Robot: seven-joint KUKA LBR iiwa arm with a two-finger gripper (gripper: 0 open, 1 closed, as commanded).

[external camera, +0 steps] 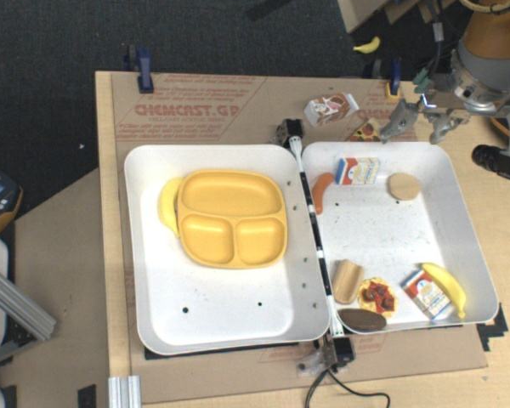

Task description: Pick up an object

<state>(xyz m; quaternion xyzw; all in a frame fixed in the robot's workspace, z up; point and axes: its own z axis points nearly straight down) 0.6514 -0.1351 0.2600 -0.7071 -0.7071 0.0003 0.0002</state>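
**Camera view: pick risks, gripper above the right bin's far rim**

Gripper (421,121): we log it at the upper right of the frame, fingers spread and nothing between them, hanging over the far rim of the right bin (459,198) rather than over any item.

Right bin contents, where any pick would come from:
- Carton (358,171), upper left of the bin, lying flat.
- Sausage (320,192), against the left wall, just beside the carton.
- Biscuit (403,186), right of the carton and nearest the gripper.
- Bread piece (347,280), pizza slice (376,296) and dark oval (362,320), bunched at the lower left.
- Small box (427,294) with a banana (447,286) touching its right side, lower right.

Left bin (144,253): a yellow tray (231,218).

Risks as we judge them:
- A straight descent from here would meet the rim or the bare bench, closing on nothing.
- The biscuit looks low and flat; fingers may skate over it or push it away.
- Carton and sausage sit close to the wall, so one finger could strike the wall first.
- Box and banana touch; a grasp there may take both, or nudge one and lose the other.
- The bunched lower-left items leave little room for fingers between them.
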